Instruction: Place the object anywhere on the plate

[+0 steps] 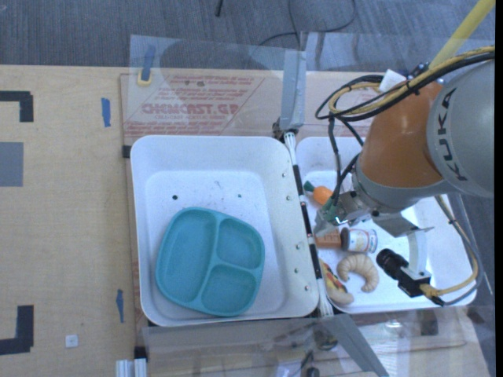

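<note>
We see the claw (339,214) low in the right bin (456,289); grip state unclear. The teal plate (211,261) sits lower left, bare.

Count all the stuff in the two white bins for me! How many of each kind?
Teal divided plate, left bin: 1
Croissant, right bin: 1
Small bottle lying on its side: 1
Small orange piece: 1
Yellow-and-red item at the bin's edge, too hidden to name: 1
Total: 5
</note>
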